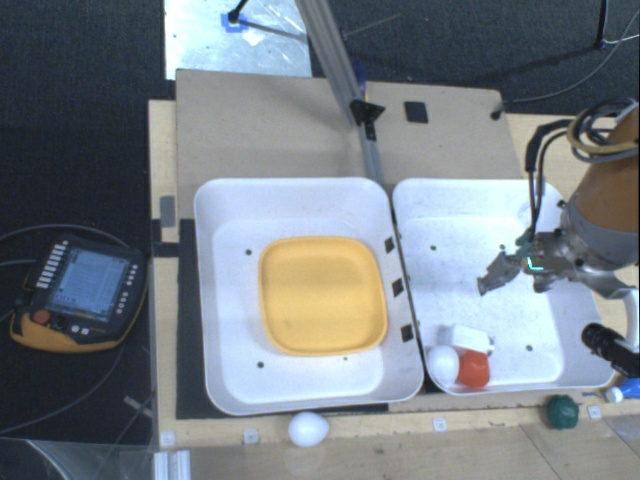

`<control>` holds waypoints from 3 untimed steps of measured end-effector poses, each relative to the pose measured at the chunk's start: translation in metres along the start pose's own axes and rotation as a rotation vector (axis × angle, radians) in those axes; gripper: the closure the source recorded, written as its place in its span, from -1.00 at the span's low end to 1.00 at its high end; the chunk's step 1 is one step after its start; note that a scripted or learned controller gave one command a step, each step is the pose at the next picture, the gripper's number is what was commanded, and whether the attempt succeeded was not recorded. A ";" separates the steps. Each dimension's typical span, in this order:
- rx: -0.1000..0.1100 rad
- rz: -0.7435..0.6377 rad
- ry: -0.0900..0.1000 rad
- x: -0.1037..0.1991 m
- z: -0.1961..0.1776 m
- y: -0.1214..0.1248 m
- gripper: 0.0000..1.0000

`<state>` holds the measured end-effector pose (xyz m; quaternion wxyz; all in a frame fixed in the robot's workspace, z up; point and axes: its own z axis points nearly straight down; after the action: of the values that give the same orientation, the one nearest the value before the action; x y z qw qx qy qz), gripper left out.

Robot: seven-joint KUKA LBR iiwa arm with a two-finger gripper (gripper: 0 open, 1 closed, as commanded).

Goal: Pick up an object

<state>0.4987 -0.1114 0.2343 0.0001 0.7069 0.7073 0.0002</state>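
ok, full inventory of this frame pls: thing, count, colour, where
bins: 2, white, side by side on the bench
plate: 1, yellow, square, middle of left bin
red object: 1, red, near edge of right bin
white block: 1, white, touching the red object, just behind it
ball: 1, white, right bin's near left corner, beside the red object
egg: 1, white, on the bench in front of left bin
green ball: 1, dark green, bench, off right bin's near right corner
pendant: 1, yellow and grey with a screen, floor left of the bench
arm: 1, grey with orange band, coming in from the right
gripper: 1, dark, over the right bin
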 end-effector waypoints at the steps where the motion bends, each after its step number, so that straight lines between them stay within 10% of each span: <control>1: 0.000 0.000 0.000 0.000 0.000 0.000 -1.00; 3: 0.004 0.000 0.000 0.009 0.095 0.010 -1.00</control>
<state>0.5086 -0.1025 0.1393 -0.0014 0.7070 0.7072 -0.0011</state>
